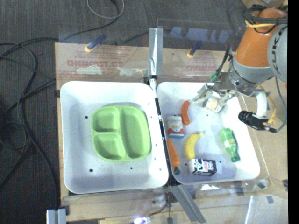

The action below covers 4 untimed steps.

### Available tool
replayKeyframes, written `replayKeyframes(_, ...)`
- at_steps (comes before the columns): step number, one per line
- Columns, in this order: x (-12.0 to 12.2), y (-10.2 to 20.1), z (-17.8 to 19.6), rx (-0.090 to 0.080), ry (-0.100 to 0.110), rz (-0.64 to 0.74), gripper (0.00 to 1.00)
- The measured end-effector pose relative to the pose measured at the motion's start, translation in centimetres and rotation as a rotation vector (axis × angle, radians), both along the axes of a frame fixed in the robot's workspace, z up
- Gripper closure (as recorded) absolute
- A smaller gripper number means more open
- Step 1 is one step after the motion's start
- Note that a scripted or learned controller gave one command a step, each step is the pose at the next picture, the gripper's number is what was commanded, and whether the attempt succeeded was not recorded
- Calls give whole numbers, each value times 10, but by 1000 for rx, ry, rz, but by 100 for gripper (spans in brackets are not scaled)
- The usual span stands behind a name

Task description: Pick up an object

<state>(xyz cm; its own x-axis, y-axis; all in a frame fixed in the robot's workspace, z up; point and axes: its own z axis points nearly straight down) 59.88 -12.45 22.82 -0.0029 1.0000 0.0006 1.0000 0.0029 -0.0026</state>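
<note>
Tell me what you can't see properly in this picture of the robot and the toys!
- Small pale object at the gripper, camera view: too blurry to say what it is, or whether it is gripped.
- Small carton: label print too small to read.
- Orange carrot: lower end tucked against the bin's wall.

**Two bins, one arm above the right**

We record: left bin (74, 171) with green divided tray (121, 133). Right bin (243, 171) with sausage (186, 112), small carton (175, 126), banana (193, 144), carrot (174, 155), green bottle (230, 144), black-and-white carton (203, 166). Gripper (215, 97) over a pale object (213, 104).
</note>
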Motion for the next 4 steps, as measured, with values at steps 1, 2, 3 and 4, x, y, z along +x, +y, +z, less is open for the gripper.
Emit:
replayKeyframes(1, 22, -4, -99, 0, 0, 129, 0)
replayKeyframes(2, -16, 11, -126, -10, -43, 70, 0)
replayKeyframes(3, -57, 13, -127, -8, -48, 26, 0)
replayKeyframes(4, -58, 16, -119, -3, -42, 30, 100)
